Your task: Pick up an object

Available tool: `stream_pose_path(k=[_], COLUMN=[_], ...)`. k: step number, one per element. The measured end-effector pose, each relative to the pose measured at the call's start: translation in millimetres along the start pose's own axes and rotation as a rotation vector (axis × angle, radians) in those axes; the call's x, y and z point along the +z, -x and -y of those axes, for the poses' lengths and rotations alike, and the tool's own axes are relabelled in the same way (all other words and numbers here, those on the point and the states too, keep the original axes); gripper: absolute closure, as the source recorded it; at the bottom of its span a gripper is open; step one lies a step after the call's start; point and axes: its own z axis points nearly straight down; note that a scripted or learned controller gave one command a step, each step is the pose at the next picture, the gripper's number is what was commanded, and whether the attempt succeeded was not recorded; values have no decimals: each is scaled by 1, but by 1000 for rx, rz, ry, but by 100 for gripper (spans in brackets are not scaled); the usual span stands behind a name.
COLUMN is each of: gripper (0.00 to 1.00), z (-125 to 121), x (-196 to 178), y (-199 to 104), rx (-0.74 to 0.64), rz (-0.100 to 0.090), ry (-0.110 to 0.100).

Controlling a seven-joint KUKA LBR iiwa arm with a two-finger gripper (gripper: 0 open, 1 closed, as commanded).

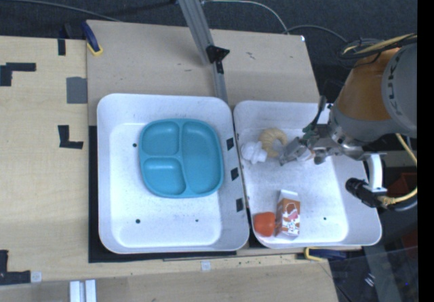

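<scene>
The arm reaches in from the right, and its hand sits low over the right bin, just beside a tan, bagel-like roll and a crumpled white object. Whether the hand is open or closed, I cannot tell, and nothing is visibly held. Near that bin's front edge stands a small orange-and-white carton, its printing too small to read, touching a red-orange ball. The left bin holds a blue divided plate.
</scene>
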Motion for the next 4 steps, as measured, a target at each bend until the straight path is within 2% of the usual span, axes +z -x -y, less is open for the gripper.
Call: stream_pose_path(k=[1, 2, 3, 4], gripper=[0, 0, 100, 100], z=[-7, -7, -7, -9], x=[54, 63, 53, 0], y=[5, 4, 4, 14], rx=[0, -1, -2, 0], rz=[0, 2, 1, 2], ry=[0, 6, 5, 11])
